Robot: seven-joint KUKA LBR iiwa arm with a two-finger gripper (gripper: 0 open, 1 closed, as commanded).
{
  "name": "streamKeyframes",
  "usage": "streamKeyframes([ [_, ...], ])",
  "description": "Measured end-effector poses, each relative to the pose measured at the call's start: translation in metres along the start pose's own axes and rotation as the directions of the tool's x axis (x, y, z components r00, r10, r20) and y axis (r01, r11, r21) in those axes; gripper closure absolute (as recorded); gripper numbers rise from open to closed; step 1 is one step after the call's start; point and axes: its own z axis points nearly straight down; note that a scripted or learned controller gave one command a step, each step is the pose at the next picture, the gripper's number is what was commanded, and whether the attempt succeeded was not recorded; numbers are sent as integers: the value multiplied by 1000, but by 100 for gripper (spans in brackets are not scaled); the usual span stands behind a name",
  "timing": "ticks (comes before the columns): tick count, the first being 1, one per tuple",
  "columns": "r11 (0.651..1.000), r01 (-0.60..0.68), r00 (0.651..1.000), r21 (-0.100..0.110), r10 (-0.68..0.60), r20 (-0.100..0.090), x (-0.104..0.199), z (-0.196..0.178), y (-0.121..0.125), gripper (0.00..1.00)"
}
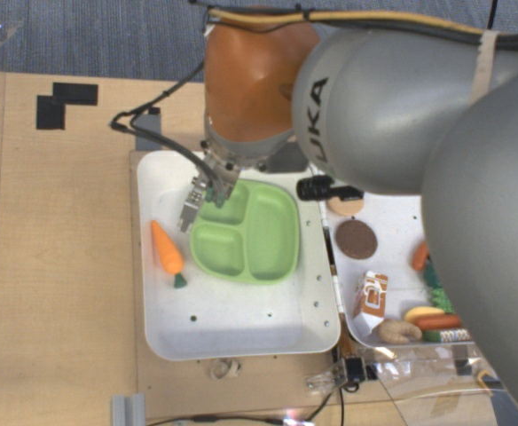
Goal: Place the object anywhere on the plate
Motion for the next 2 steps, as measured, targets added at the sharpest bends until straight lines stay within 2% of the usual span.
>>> streamKeyframes([
  [2, 1000, 0, 1000, 0, 0, 0, 0, 0, 0, 0],
])
